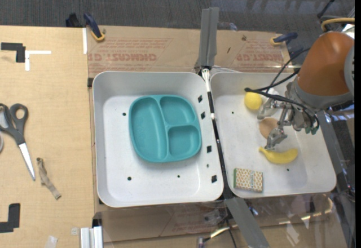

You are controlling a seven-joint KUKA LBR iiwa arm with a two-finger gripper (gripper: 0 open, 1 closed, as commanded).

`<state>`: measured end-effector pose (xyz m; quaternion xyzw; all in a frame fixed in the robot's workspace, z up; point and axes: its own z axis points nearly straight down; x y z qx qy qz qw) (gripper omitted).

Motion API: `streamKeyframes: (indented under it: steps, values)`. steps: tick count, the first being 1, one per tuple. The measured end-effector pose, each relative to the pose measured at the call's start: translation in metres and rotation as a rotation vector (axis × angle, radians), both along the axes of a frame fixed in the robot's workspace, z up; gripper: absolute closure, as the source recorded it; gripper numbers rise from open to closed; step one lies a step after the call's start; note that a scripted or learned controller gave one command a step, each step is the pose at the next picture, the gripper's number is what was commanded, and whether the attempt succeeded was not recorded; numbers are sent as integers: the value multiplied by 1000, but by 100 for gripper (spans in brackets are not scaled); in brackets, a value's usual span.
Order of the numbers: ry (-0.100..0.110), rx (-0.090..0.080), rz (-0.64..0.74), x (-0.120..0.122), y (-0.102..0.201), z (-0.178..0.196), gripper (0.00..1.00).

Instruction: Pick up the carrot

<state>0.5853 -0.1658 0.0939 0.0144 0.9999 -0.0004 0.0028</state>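
In the right bin (316, 182) an orange-tan rounded thing (267, 127) lies partly under the gripper; it may be the carrot, but its shape is mostly hidden. The gripper (276, 138) hangs low over the middle of this bin, reaching in from the right, its tip between the orange-tan thing and a yellow banana (278, 155). Nothing is visibly held.
A yellow lemon (253, 100) sits at the back left of the right bin. A patterned tan square (249, 180) lies at its front left. The left bin (107, 145) holds a teal divided plate (166, 127). Scissors (17, 128) lie on the bench at far left.
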Motion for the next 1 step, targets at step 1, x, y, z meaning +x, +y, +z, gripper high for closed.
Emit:
streamKeyframes:
  steps: [1]
  values:
    - [-6,-2,2,2,0,11,100]
